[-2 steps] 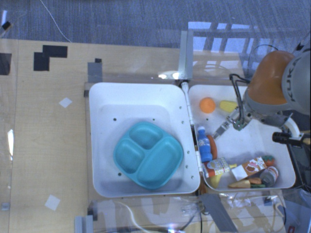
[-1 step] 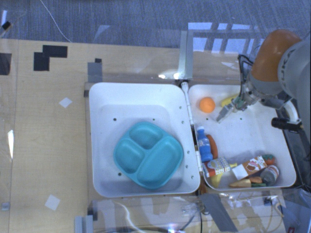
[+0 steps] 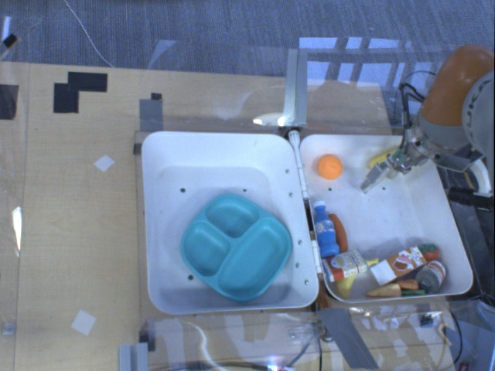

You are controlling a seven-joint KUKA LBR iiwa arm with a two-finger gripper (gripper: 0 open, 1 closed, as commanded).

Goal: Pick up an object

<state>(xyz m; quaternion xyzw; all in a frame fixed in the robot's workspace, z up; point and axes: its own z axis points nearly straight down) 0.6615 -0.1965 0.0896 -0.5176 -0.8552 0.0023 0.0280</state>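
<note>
While the gripper (image 3: pixel 377 178) hangs over the right bin (image 3: pixel 410 230), just right of the orange ball (image 3: pixel 330 166), I cannot tell its jaw state. Yellow item (image 3: pixel 379 159) beside it; blue bottle (image 3: pixel 325 231) below the ball.

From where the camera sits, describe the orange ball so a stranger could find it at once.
Go to the right-hand bin, the one holding many small items. The orange ball lies alone in its far left part, near the divider. It is the only plain round item; the others crowd the near edge.
</note>
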